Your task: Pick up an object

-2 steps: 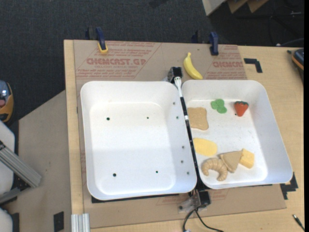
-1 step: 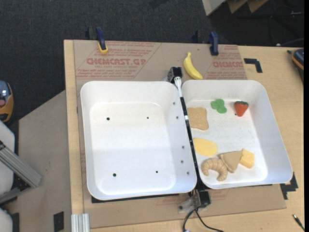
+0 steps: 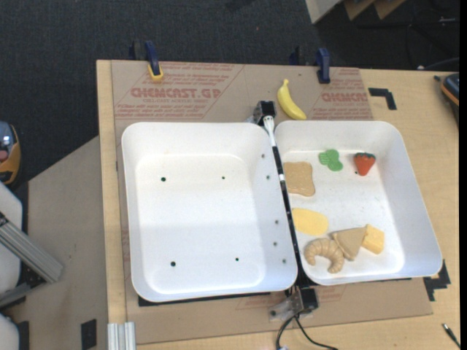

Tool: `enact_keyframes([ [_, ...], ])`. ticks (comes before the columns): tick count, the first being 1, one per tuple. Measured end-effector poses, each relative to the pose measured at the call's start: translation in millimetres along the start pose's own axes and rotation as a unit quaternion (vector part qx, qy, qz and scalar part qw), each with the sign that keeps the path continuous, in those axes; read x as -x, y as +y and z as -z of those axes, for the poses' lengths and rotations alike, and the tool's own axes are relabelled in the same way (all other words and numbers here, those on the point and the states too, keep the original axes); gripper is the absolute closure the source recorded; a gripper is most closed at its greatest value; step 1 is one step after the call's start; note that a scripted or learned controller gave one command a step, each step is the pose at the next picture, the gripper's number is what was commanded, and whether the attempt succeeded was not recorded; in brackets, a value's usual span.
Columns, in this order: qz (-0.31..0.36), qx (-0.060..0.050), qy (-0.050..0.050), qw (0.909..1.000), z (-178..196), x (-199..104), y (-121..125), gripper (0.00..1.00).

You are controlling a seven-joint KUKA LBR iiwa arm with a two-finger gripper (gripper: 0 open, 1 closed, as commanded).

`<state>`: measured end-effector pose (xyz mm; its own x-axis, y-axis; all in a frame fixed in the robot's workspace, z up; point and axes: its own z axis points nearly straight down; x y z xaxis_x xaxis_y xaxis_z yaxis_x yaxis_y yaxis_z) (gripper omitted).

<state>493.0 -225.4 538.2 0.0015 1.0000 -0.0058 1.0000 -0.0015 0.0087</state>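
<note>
The right bin [image 3: 408, 195] holds several toy foods: a slice of toast [image 3: 299, 179], a green broccoli piece [image 3: 330, 160], a red strawberry [image 3: 364, 163], a yellow oval piece [image 3: 310, 222], a croissant [image 3: 325, 253], a tan wedge [image 3: 350, 240] and a yellow cheese block [image 3: 373, 239]. A yellow banana [image 3: 290, 101] lies on the board just behind the bins.
The left bin [image 3: 197, 210] sits beside the right one, joined along a black clip strip [image 3: 276, 168]. Blue clamps [image 3: 153, 58] [image 3: 322, 64] hold the brown board at the back. Cables [image 3: 295, 319] run off the front edge.
</note>
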Motion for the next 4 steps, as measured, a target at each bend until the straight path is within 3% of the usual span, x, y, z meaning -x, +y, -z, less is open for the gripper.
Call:
enact_keyframes([
  [1,0.000,-0.006,0.003,1.0000,-69,-12,-15,1.00],
  [2,0.002,0.001,0.000,1.0000,1,-1,7,1.00],
  [3,0.000,-0.007,0.004,1.0000,-74,-10,-16,1.00],
  [4,0.002,0.001,0.000,1.0000,-1,-1,3,1.00],
])
